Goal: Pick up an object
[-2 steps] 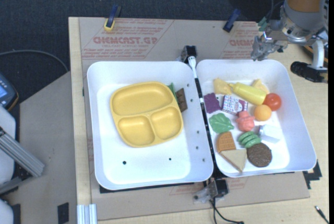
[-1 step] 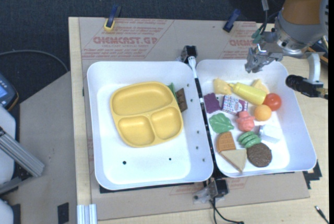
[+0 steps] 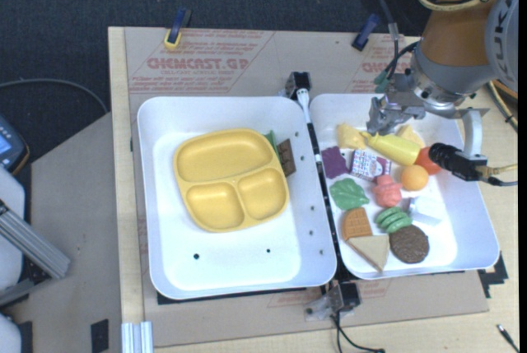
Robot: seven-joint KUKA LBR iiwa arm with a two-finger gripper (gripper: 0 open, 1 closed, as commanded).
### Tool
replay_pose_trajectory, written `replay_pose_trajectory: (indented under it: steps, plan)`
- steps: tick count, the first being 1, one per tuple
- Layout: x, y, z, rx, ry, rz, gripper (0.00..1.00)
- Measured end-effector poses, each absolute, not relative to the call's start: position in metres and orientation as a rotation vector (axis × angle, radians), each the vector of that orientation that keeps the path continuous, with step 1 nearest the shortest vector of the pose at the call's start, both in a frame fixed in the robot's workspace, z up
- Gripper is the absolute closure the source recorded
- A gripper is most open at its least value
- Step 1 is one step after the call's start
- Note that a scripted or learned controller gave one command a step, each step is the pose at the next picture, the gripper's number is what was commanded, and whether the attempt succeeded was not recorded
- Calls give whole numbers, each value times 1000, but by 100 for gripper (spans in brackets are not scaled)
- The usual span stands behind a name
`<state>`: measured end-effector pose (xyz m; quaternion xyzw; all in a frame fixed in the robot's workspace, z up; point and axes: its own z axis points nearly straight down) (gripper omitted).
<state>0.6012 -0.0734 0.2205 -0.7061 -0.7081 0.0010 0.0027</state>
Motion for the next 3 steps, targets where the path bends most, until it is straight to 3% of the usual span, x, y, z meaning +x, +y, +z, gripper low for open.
replay_pose_trajectory:
  steps: [2, 3]
  plan:
    - [518, 4, 214, -2215, -2219, 5, 100]
    - [496, 22, 230, -2216, -2221, 2, 100]
